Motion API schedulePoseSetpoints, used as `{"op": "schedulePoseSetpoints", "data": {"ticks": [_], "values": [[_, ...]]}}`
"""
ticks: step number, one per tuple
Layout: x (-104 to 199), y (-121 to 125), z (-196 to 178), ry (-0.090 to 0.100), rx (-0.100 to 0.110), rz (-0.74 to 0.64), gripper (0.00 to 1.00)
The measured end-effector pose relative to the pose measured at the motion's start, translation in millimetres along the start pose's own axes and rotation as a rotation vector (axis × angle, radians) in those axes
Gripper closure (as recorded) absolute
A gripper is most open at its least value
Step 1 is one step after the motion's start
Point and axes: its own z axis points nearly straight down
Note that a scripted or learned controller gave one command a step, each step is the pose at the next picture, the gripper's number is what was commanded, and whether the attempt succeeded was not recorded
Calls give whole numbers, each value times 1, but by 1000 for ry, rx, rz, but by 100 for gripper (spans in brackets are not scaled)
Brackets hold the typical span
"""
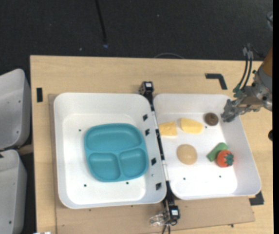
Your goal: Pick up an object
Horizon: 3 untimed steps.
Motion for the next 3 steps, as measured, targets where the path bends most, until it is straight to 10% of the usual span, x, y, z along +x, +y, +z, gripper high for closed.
{"op": "schedulePoseSetpoints", "data": {"ticks": [3], "values": [[156,42,1,-1,-1,0,100]]}}
